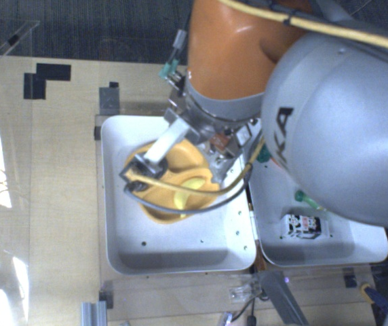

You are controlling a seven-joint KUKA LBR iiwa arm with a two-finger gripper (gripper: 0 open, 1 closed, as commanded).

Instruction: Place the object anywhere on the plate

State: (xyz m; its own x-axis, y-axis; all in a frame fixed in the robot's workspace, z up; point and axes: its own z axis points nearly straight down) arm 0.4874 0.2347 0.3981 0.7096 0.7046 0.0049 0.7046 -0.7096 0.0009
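My gripper (213, 160) hangs low over the yellow plate (154, 206) in the left bin (116, 236). The wrist (221, 111) hides it, so I cannot tell whether it is open or closed. A paler yellow object (195, 182) lies on the plate just beside it, likely the one I'm placing. I'd release only once it rests flat, then lift straight up so nothing drags it over the rim.

bench (45, 236) | pale wood | two white bins (180, 258) side by side
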